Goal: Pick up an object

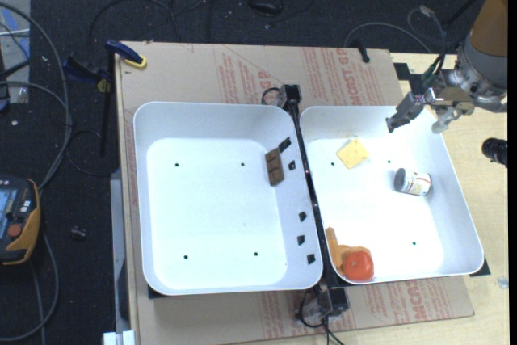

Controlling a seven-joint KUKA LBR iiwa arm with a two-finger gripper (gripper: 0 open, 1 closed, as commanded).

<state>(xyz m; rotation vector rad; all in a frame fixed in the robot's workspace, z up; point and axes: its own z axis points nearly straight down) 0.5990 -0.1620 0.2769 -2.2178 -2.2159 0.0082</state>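
Yellow square (352,153) lies flat in the right-hand bin (460,198) (view's right), in its far half, closer to the middle rim than to the outer wall. White cup (413,183) lies on its side in the same bin, near the square but not touching, toward the outer wall. Red ball (358,264) sits in the near corner by the middle rim, w/ an orange stick (330,241) touching its far-left side. Left-hand bin (161,198): brown block (275,168) up against the wall next to the middle rim, small black piece (283,146) just beyond it; can't tell if they touch. Gripper (422,117) hangs over the far edge of the right-hand bin, beyond the cup and to the right of the square, apart from both. Fingers spread wide, one dark (401,116), one pale; nothing btwn them. Both bins rest on a cardboard sheet (210,69).
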